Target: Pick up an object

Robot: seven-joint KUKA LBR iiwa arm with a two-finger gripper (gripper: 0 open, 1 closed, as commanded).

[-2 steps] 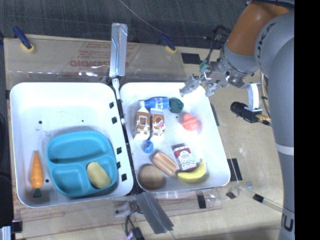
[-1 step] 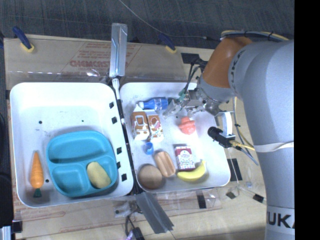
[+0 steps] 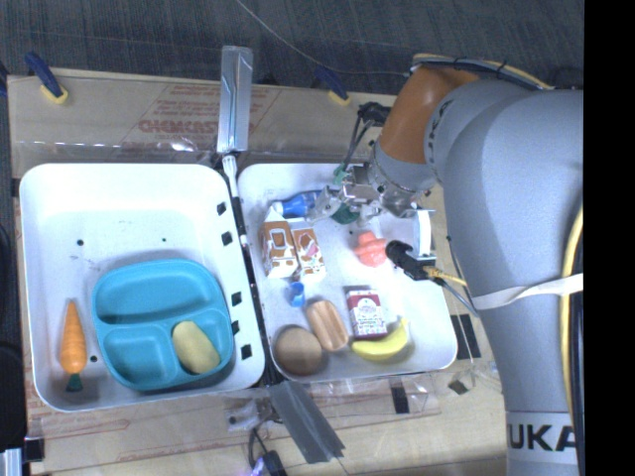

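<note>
1. Arm [image 3: 496, 186]: grey, with an orange band above the wrist; it enters from the right of the view and bends over the far part of the right bin [image 3: 437, 340].
2. Gripper [image 3: 349, 198]: low over the far middle of the right bin. The view does not let me tell how it is set, nor whether it holds anything.
3. Blue object [image 3: 298, 205]: just left of the gripper, lying on the bin floor; whether they touch cannot be told.
4. Pink object [image 3: 370, 249]: just nearer the camera than the gripper, slightly to its right.
5. Two small cartons [image 3: 292, 251]: side by side, left of and nearer than the gripper, close to the bin's left wall.
6. Small blue piece [image 3: 296, 292]: nearer than the cartons.
7. Red box [image 3: 366, 310]: well nearer than the gripper, touching the banana [image 3: 387, 343] at the near rim.
8. Hot dog bun [image 3: 326, 324]: left of the red box, beside a brown round object [image 3: 298, 351] in the near left corner.
9. Left bin [image 3: 40, 206]: well left of the gripper. It holds a blue divided tray [image 3: 149, 291] with a yellow-green potato-shaped object [image 3: 195, 346] in its near right compartment, and a carrot [image 3: 71, 339] beside the tray's left edge.
</note>
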